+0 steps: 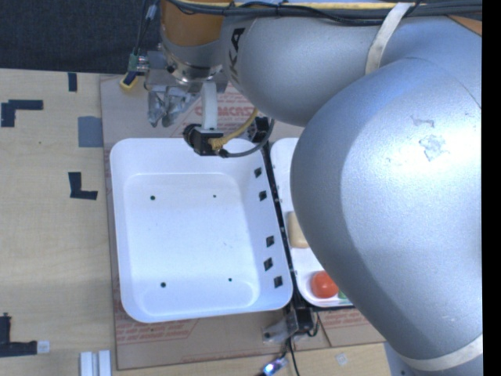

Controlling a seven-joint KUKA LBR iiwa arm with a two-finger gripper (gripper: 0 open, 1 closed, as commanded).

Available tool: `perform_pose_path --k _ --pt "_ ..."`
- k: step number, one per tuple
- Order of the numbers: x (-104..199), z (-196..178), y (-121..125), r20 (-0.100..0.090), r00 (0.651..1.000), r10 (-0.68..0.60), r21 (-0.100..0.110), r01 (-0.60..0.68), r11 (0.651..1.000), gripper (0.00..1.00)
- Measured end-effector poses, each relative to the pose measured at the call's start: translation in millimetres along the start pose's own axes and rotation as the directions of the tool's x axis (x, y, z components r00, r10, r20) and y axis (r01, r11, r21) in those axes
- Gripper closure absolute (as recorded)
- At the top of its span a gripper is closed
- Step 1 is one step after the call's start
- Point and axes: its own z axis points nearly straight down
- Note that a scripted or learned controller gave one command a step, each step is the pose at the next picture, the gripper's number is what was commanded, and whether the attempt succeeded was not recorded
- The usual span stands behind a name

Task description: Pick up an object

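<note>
The hand [167,108] hangs over the worktop [47,233] just past the far rim of the left bin [188,233] — can't tell if it's apart or together. In the right bin [283,171], well away from the hand, sit a red-orange round thing [322,284] and a tan piece [297,230] — both partly under the arm [376,171].

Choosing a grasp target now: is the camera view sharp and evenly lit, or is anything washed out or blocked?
Camera view: the left bin is sharp, its floor bright and nearly washed out; the arm looms close, slightly soft, covering most of the right bin, leaving a red thing and a tan thing showing; the end effector sits in dimmer light beyond the left bin.
</note>
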Motion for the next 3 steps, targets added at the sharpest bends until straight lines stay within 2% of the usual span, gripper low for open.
perform_pose_path --k 1,2,3 --pt "-5.3 -66.3 1.2 0.003 1.0 0.006 0.0 -0.006 1.0 1.0" --pt "-5.8 -60.9 0.5 0.006 1.0 0.007 0.007 -0.007 1.0 0.0" --pt "-5.1 -71.0 0.5 0.008 1.0 0.006 0.007 -0.006 1.0 1.0"
